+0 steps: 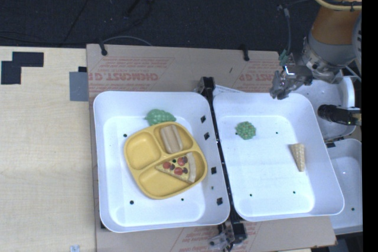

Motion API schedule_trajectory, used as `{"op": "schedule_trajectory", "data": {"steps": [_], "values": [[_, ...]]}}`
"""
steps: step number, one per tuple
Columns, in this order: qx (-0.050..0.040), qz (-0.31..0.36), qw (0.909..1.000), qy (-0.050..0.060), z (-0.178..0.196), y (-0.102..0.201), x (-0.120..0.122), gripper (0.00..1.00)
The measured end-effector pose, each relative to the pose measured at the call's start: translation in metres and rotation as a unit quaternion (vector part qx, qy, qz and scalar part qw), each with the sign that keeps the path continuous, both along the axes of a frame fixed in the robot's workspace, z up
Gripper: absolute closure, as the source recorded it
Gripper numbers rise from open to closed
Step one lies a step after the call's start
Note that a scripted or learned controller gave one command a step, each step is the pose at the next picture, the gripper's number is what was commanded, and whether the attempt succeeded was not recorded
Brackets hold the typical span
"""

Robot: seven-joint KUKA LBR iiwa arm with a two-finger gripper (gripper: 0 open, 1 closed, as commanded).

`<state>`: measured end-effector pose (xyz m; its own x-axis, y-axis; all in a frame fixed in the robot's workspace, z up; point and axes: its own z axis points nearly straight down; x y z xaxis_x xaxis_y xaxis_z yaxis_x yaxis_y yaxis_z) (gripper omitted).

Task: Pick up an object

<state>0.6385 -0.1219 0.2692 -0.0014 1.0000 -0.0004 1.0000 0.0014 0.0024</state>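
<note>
Bins sit side by side on a sheet of brown cardboard laid over the bench. In the left bin a yellow divided tray lies a little toward the far edge. One of its compartments holds a toy hot dog, another a toy pizza slice, and the third shows bare yellow. A leafy green toy lies at the tray's far edge, touching it and partly tucked behind it, so its full shape is hard to make out.

In the right bin a small green bumpy lump lies toward the far left corner, well apart from a toy ice-cream cone near the right edge.

The gripper hangs at the right bin's far edge, toward its far right corner, well clear of both toys. It looks dark and small against the rim. Whether the claw is spread or closed cannot be told, and nothing can be seen in it. The arm above it is cut off by the view's right side.
</note>
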Motion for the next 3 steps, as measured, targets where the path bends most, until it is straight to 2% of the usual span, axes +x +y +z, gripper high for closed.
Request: {"op": "schedule_trajectory", "data": {"steps": [3], "values": [[0.0011, 0.002, 1.0000, 0.002, 0.002, 0.151, 0.004, 1.00]]}}
